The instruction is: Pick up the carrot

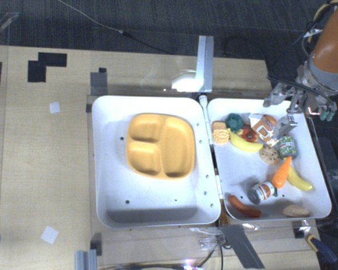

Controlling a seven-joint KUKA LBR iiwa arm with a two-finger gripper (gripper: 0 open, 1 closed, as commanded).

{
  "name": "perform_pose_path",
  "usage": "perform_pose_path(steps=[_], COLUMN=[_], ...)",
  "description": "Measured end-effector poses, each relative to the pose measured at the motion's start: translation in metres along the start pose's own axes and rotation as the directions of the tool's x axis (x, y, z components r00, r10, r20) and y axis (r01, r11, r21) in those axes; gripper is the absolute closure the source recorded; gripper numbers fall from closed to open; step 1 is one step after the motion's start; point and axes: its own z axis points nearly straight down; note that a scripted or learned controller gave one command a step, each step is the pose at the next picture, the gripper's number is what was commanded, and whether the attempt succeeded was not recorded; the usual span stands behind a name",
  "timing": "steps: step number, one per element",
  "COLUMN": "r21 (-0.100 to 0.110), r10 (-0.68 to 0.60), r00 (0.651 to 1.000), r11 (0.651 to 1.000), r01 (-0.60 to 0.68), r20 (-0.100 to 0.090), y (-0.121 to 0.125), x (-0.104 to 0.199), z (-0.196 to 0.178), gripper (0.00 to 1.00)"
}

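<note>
**A:** You are hovering the gripper (287,114) over the far right corner of the right bin (321,167), above the toy pile. The fingers (285,127) are hanging spread apart and pinching nothing.

**B:** Where is the carrot lying?

**A:** The carrot (281,172) is lying in the right bin, nearer the camera than the gripper, tilted with its thick orange end toward the front and its green top toward the back. You are needing to travel toward the near edge before descending.

**B:** What is crowding it?

**A:** Its green top is touching a small green packet (287,148), with a cookie (267,153) just beside that. A yellow banana (299,179) is lying right against the carrot's lower right side, and a tin can (262,192) is resting near its lower left. So I am judging the middle of the orange body to be the cleanest place to close.

**B:** How should I be turning the wrist?

**A:** You are wanting the fingers straddling the carrot across its narrow width, so one is dropping on the can side and the other is slipping between carrot and banana. That gap is looking tight; you are risking catching the banana too, so be centring carefully and descending straight down.
</note>
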Motion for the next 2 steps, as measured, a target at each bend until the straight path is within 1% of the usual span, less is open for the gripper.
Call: perform_pose_path(steps=[1, 2], r21=[0.002, 0.004], r10=[-0.118, -0.369], r00=[0.993, 0.929], r11=[0.993, 0.929], r01=[0.118, 0.369], r20=[0.007, 0.002], y=[-0.011, -0.054], x=[0.038, 0.082], z=[0.162, 0.163], gripper=[0.0, 0.0])
